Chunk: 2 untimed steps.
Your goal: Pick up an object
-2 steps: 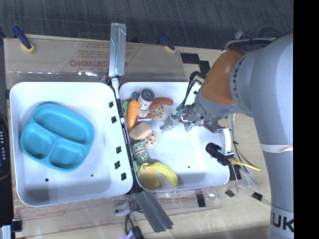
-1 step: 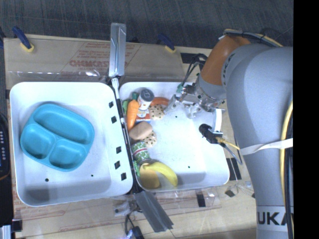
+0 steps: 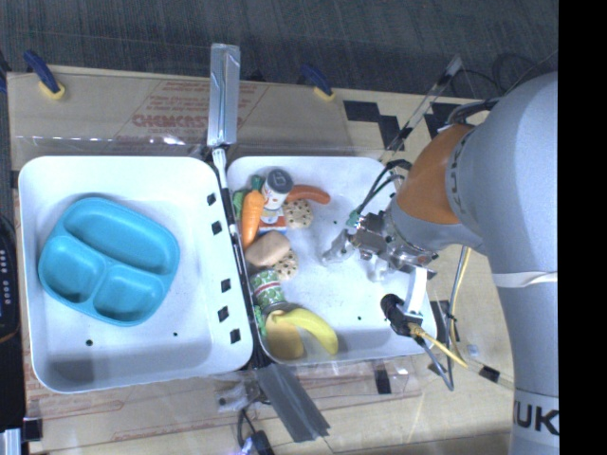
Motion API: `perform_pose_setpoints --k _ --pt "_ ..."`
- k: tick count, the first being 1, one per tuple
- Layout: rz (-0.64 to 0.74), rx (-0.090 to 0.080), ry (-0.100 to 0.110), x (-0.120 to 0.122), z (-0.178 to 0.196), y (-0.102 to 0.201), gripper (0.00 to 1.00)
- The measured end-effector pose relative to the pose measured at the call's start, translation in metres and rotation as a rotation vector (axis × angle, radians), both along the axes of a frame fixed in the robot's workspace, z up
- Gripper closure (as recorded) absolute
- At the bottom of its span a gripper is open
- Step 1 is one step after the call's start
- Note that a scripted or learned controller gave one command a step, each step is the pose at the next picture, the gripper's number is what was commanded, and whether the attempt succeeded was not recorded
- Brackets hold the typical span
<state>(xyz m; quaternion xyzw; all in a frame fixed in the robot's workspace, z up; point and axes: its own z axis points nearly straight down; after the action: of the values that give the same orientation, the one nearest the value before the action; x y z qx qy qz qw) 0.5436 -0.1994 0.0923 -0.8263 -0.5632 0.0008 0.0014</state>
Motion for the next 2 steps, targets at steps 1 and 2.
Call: perform_pose_setpoints --k 1,2 --pt "0.164 0.002 -0.002 -0.0665 0.0000 0.0487 0.00" --pt "0.228 0.002 -0.002 -0.0665 -0.0002 0.0578 0.00"
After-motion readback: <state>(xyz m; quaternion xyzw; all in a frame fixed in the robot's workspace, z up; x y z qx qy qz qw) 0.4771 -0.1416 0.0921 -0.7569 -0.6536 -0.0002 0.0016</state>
